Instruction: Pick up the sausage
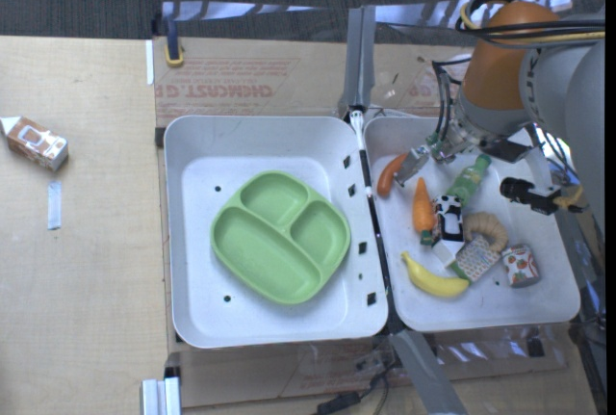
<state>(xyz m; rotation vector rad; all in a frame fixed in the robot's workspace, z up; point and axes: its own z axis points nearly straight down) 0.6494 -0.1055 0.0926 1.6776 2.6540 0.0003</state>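
Over the right bin (539,307) the tool (431,153) hangs low near the back wall, its fingers spread apart with nothing between them, just right of the sausage (389,172), which lies reddish-orange at the bin's back left corner close to the divider. Nearby in that bin lie a carrot (423,205), a green bottle (469,179), a black-and-white toy (449,217), a croissant (486,227), a banana (433,276), a grey waffle piece (474,259) and a small carton (520,266). Left bin (192,163) holds a green divided plate (279,237), and a small box (37,143) sits on the desk (77,288) well to the left.
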